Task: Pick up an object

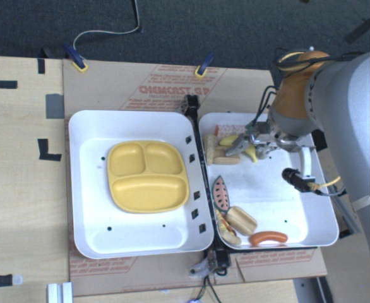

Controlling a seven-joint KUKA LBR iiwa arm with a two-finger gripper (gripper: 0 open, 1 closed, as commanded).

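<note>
right bin (267,185) centre free, toys (240,219) crowd left

The arm (352,118) is seen as a thick, rounded body in smooth pale grey, with a soft shine on its curved shell. Above the wrist a wide orange band (293,100) is wrapped around it, glossy and barrel-shaped, and a thin dark cable (262,106) is led along its side. The gripper (242,145) is made of small grey metal parts, much slimmer than the arm, and its finer details cannot be made out.
</note>
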